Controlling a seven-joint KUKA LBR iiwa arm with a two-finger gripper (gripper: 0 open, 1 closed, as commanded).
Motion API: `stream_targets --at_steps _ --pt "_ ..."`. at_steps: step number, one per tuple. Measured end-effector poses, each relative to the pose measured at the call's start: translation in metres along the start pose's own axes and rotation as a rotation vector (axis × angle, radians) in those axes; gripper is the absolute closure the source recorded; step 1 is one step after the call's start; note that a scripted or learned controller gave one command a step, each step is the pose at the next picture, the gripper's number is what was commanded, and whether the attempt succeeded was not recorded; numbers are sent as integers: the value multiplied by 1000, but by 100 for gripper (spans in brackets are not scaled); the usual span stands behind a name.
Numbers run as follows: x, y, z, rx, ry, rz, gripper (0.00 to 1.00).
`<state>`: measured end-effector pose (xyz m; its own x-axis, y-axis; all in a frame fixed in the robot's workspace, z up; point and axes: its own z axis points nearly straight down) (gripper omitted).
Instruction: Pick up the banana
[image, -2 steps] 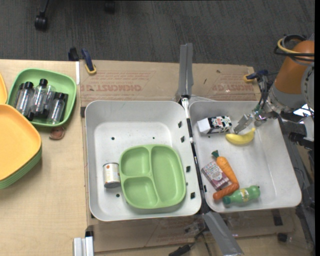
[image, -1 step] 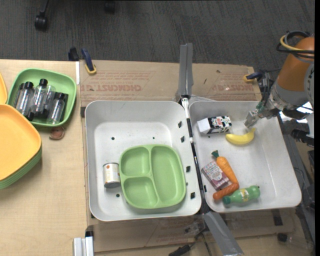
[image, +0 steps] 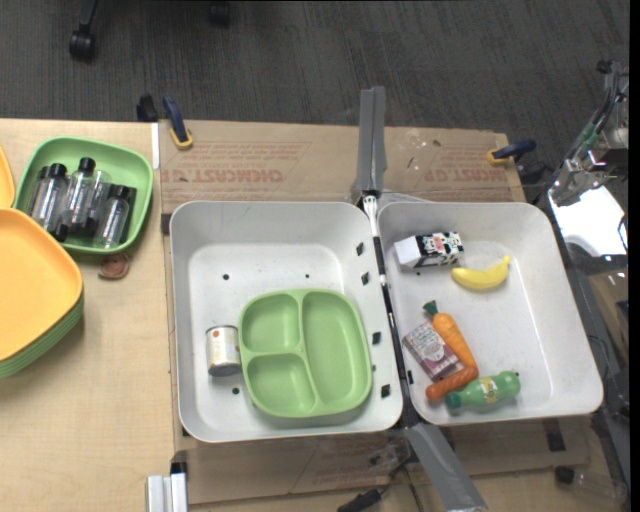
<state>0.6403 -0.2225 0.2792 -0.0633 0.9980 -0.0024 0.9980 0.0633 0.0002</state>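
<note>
A stack of orange plates (image: 30, 290) is sitting at the far left of the tabletop (image: 100, 420). Just behind it, a green tray (image: 132, 180) is holding several small dark-capped bottles (image: 80, 200). The left bin (image: 200, 240) is carrying a small tin can (image: 222, 350) on its side, touching a green divided plate (image: 305, 352). In the right bin (image: 545, 330), the banana (image: 481, 274) is lying flat in the far half, just beside a small black-and-white carton (image: 430, 249). Nearer the front, a carrot (image: 452, 340) is resting against a pink packet (image: 428, 350), and a green bottle (image: 485, 391) is lying on its side at the carrot's lower end.
</note>
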Motion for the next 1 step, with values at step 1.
stream_targets --at_steps 1 --pt "69 -8 185 4 2 424 100"
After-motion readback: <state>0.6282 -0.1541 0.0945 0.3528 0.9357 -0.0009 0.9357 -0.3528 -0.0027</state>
